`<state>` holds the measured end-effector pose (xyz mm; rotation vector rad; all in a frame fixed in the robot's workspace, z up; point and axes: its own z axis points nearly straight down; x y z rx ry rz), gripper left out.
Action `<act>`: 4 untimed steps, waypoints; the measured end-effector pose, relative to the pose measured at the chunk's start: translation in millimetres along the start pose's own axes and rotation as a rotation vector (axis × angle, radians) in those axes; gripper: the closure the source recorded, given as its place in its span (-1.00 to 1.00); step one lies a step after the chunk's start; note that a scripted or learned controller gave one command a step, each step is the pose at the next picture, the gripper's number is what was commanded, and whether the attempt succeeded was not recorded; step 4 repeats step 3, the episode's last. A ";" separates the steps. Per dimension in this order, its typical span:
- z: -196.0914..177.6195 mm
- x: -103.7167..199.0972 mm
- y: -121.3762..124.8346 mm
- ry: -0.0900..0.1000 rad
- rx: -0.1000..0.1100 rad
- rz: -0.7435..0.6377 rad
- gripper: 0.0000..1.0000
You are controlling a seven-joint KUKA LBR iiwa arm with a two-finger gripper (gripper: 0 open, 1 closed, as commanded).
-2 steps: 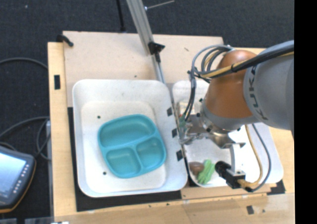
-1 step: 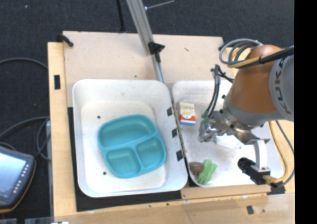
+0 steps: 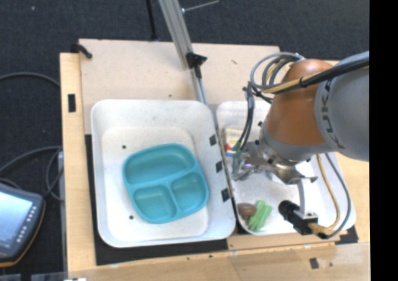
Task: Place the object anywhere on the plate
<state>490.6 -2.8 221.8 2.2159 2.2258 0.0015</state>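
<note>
We are looking down at the worktop (image 3: 143, 74), a pale board that is carrying two white bins side by side. The arm (image 3: 311, 112) is reaching in from the right, and its grey body with the orange band is covering most of the right bin (image 3: 348, 211). The left bin (image 3: 155, 118) is lying to the left of the hand, and the teal plate (image 3: 165, 181) with three compartments is resting flat inside it, well apart from the hand. A slanted metal rail (image 3: 174, 18) is running from the top of the view down toward the gap between the bins, above and to the left of the hand.

The hand (image 3: 241, 168) is hanging low over the left part of the right bin, close to the wall between the bins. We cannot tell how the hand is standing, because the wrist is hiding it.

Just below the hand, a green object (image 3: 261, 216) is lying in the near corner of the right bin, and a small brown object (image 3: 247, 210) is lying just beside it on its left. Something colourful (image 3: 231, 143) is showing just above the hand, too hidden to name.
</note>
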 end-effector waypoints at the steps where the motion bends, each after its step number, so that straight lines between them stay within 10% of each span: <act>1: 6.2 19.9 -0.4 0.000 0.002 0.001 1.00; 2: -16.8 -31.8 0.0 -0.002 -0.003 0.008 1.00; 4: -71.3 -41.6 7.7 -0.001 -0.006 0.001 1.00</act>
